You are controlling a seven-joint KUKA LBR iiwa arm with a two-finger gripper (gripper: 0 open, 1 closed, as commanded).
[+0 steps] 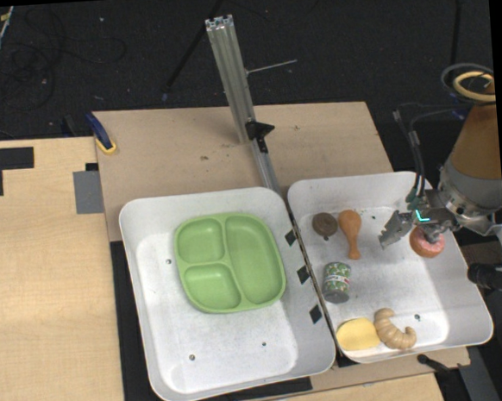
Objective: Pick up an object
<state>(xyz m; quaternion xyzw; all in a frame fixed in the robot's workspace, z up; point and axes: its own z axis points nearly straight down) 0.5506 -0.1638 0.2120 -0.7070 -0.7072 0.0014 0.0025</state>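
Two white bins are seen: the left bin (159, 350) holds one green divided plate (230, 263). In the right bin (455, 322) lie one brown ball (325, 224), one drumstick (350, 231), one can (336, 281), one yellow piece (357, 335), one croissant (393, 328) and one pink object (427, 242). The gripper (400, 227) is poised over the right bin beside the pink object, fingers spread, nothing pinched.

1. The two bins — left (159, 350) and right (454, 309) — look like white plastic, smooth with a faint speckle.
2. The green divided plate (230, 262) is plastic, smooth with a soft sheen.
3. The bench top (178, 149) looks like matt brown board, and the surface to its left (41, 281) like pale wood with a fine grain.
4. The upright post (231, 76) is silvery metal — ribbed along its length.
5. The croissant (395, 329) has a glossy tan surface.
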